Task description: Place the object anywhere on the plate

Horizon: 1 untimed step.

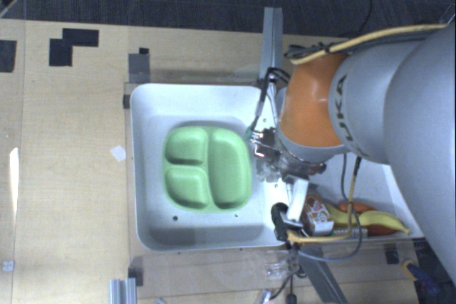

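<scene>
— What do we see that is largest?
— The arm [399, 103], grey with its orange band, reaching in from the right of the frame. Under it lie the left bin [146, 153] at centre and the right bin [370, 187] at lower right.
— And the plate?
— The green divided plate [208, 167] lies flat in the left bin.
— The loose things?
— We see a banana [381, 222] and a small red-and-white packet [318, 216] in the right bin, apart from the plate.
— The gripper?
— The gripper [273, 166] sits just right of the plate's edge. Whether it is spread or closed, we cannot tell.
</scene>
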Each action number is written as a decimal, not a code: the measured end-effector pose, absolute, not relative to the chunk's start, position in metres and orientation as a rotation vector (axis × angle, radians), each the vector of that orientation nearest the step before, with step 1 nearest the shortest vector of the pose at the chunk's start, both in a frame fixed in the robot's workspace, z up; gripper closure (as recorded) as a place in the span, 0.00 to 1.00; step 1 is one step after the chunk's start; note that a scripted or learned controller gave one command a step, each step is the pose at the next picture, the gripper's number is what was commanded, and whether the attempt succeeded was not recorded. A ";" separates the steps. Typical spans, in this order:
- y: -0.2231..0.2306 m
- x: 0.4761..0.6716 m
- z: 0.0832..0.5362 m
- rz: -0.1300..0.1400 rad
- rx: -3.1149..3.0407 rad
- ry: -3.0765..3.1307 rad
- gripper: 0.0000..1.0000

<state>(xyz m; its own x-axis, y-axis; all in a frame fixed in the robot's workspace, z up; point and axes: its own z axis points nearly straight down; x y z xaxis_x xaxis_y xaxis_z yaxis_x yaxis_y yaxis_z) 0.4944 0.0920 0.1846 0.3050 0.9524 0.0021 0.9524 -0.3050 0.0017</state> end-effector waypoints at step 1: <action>0.077 0.518 0.185 0.005 2.402 2.024 1.00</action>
<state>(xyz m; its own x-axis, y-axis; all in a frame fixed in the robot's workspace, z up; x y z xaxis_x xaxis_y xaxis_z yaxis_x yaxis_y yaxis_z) 0.5177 0.0767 0.1850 0.1694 0.9855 0.0020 0.9855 -0.1694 0.0028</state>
